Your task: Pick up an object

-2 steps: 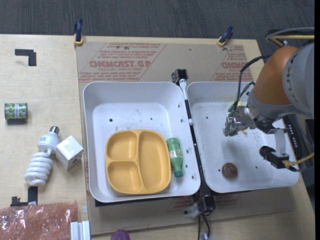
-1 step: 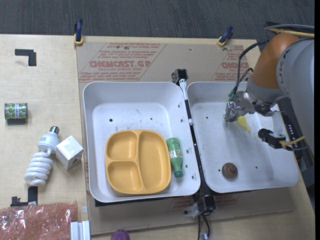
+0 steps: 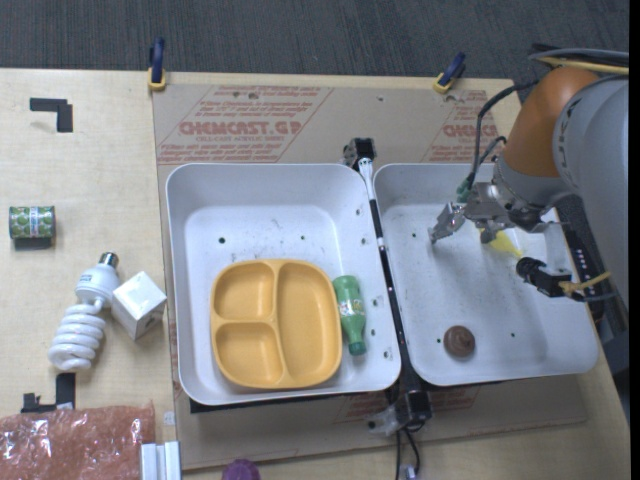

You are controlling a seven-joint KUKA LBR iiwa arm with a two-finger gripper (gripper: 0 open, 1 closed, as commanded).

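Seen from the fixed overhead camera, the grey KUKA arm [image 3: 590, 138], its orange band uppermost, reaches in from the right over the right-hand white bin [image 3: 560, 353]; its gripper [image 3: 470, 223] hangs above the bin's upper middle, one metal finger [image 3: 446, 224] pointing left and down, and a yellow item [image 3: 505, 241] shows just beneath the wrist, though whether it sits between the fingers cannot be told, nor how wide the claw stands; a black cable fitting with a yellow tie [image 3: 545, 276] trails below the wrist toward the bin's right wall. A small brown round object [image 3: 459, 342] lies alone on the floor of the same bin, near its lower edge and well apart from the gripper.

In the left-hand white bin [image 3: 200, 193], a yellow three-compartment plate [image 3: 275, 323] lies flat across the lower half; a green bottle [image 3: 350, 313] lies on its side just beside the plate's right rim, cap end pointing down, close to the wall dividing the two bins.

Outside the bins on the pale bench [image 3: 80, 168], at left, lie a white spiral light bulb [image 3: 82, 318] and a white cube [image 3: 139, 304] touching or nearly touching it; a small green can [image 3: 32, 224] rests further up; a pinkish mesh bag [image 3: 75, 446] fills the lower left corner.
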